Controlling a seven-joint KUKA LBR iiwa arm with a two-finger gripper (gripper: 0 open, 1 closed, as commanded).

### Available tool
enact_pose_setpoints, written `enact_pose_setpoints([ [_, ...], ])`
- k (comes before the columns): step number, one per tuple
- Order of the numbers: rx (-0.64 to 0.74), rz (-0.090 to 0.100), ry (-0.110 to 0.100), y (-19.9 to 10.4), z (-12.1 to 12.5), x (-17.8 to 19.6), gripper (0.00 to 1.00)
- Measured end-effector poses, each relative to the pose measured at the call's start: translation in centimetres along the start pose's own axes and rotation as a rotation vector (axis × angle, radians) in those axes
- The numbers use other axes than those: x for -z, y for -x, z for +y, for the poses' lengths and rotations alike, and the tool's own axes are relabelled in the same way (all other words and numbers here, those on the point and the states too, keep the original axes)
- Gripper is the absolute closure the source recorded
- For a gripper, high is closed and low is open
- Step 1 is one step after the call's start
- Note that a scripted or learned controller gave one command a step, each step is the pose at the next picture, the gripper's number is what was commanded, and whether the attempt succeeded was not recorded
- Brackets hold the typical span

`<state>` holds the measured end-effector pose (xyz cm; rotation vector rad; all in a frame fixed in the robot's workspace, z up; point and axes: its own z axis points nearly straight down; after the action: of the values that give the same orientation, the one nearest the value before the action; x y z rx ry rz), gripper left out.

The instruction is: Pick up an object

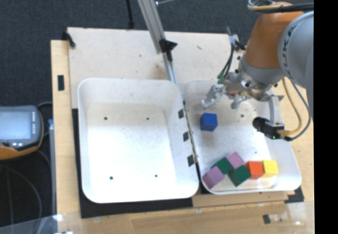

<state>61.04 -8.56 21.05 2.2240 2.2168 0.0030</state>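
While gripper (224,96) hangs open, smooth blue cube (208,121) sits w/o contact.

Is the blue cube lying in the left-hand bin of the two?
No: the blue cube sits in the right bin, apart from the cluster of coloured blocks near its front edge.

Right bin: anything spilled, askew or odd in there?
Nothing spilled. The blue block sits alone mid-bin, apart from the rest, which crowd the near edge of the right bin: purple, green, orange and yellow blocks, several turned at angles. The tool hangs above the blue block.
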Motion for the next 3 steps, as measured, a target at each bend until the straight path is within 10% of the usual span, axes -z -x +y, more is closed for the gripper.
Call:
enact_pose_setpoints([
  [2, 0.0, -0.002, 0.001, 6.5, -4.7, -11.3, 0.0],
  [3, 0.006, -0.004, 0.009, 7.3, -6.7, 9.4, 0.0],
])
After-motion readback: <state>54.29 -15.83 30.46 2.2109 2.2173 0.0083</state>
